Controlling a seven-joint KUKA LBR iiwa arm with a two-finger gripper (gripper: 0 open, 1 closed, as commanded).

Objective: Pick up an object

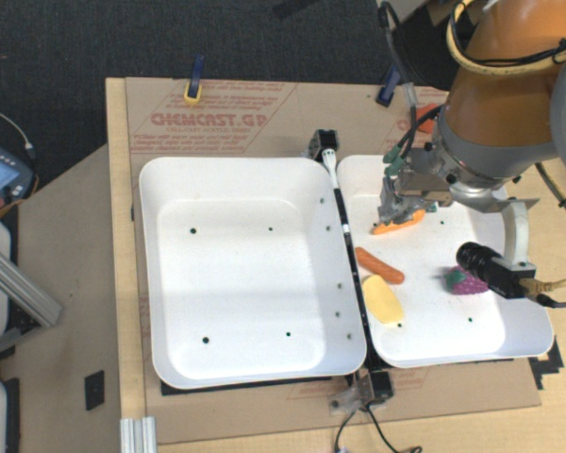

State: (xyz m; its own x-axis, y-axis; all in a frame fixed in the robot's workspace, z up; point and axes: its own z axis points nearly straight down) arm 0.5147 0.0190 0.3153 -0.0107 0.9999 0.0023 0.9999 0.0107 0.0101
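1. The other bin [236, 281] lies alongside the full bin, and their long edges touch. Nothing there concerns me.
2. The full bin [434, 333] is my landmark. Everything I might pick lies in it.
3. My arm [509, 64] reaches over the full bin's far end, wrist bent down into it.
4. My gripper [398, 204] is low in the full bin's far half, near the edge shared with the other bin. It sits right over a small orange piece, but I cannot tell whether it is released, clenched or grasping anything.
5. A yellow block [382, 302] lies in the full bin's near half, close to that shared edge.
6. A long orange-red piece [379, 266] lies mid-bin, just beyond the yellow block and close beside it.
7. The small orange piece [401, 223] lies flat on the full bin's floor directly under my gripper, its ends showing on either side. I take it as my target.
8. A purple lump [464, 283] sits toward the full bin's outer side, well apart from the rest.
9. I judge this to be the grasp step: down on the target, nothing lifted. Next I need a firm close on the orange piece, then a straight rise. It is thin and flat, so it may slip free.
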